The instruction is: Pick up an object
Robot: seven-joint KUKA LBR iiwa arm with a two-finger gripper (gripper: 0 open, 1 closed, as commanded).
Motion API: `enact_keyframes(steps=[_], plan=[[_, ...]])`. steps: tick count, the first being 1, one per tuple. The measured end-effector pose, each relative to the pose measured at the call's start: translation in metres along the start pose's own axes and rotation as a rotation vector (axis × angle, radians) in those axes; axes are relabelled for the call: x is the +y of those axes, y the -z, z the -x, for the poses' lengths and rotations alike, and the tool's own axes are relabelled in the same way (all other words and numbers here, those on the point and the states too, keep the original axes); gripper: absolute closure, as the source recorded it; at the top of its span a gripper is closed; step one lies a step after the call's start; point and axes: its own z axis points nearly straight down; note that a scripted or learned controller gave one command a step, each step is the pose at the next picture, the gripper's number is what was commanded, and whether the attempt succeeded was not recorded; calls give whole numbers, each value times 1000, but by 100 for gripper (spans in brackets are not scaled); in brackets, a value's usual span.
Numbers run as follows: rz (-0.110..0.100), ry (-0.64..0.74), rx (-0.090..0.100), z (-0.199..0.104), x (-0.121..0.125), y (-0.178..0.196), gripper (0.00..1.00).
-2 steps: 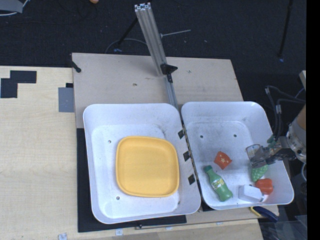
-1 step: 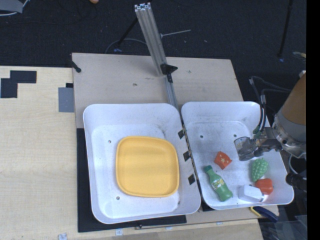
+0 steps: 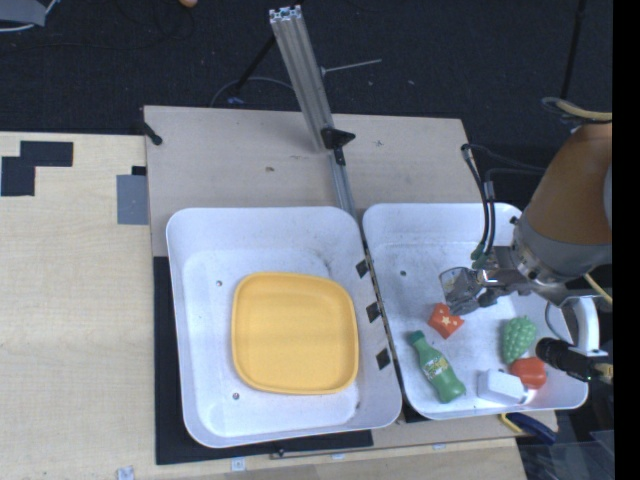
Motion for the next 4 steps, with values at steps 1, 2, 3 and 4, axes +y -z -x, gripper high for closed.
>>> enact_keyframes(steps=[1,2,3,4], plan=[[1,1,0,-53,16,12,100],[0,-1,-1,-100,42,5,100],[1,-1,-1,-138,68,11,100],[0,-1,0,-181,95,14,100]])
